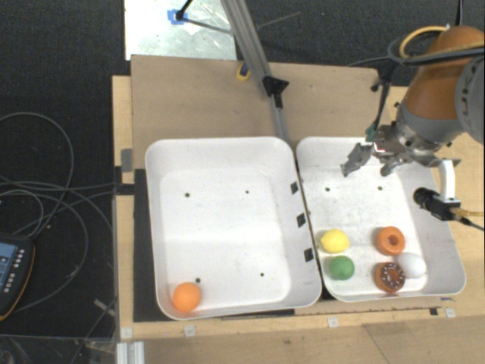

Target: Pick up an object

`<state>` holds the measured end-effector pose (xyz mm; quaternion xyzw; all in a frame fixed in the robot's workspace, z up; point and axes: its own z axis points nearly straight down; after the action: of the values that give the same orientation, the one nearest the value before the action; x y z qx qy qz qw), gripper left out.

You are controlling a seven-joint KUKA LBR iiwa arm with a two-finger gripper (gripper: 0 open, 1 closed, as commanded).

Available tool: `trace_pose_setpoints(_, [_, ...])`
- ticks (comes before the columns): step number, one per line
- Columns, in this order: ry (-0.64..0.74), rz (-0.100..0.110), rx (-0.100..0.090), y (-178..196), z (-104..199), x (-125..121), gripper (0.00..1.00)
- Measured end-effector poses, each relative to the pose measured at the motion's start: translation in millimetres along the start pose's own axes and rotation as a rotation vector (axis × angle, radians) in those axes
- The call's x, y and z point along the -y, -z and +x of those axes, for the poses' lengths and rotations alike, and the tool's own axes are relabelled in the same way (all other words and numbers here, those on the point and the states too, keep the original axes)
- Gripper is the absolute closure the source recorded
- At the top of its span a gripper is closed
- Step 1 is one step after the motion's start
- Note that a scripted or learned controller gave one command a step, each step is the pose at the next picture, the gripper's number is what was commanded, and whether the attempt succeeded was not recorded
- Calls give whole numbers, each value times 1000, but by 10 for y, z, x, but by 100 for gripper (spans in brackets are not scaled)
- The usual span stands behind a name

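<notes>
The end effector [370, 162] hangs spread apart above the right shallow white bin [356, 146], gripping nothing. Near that bin's front edge sit a yellow ball [334, 241], green ball [340, 268], orange ring [390, 240] and chocolate doughnut [389, 277].

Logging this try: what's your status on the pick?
Gripper open, fingers holding nothing, above right bin. Five objects grouped at its near end, orange ring closest. Nothing in the way.

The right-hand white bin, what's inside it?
The shallow right-hand white bin holds a yellow ball, a green ball, an orange ring, a brown sprinkled doughnut and a white egg-shaped piece. The open claw hangs above its far end, gripping nothing.
</notes>
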<state>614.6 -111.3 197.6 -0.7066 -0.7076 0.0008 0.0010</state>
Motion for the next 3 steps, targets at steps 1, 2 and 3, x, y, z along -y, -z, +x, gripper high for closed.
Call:
trace_pose_setpoints(1, [-1, 1, 0, -545, -12, -94, 0])
trace_pose_setpoints(2, [0, -6, 0, -401, -16, -114, 100])
trace_pose_setpoints(3, [2, -11, 1, 221, -3, -61, 100])
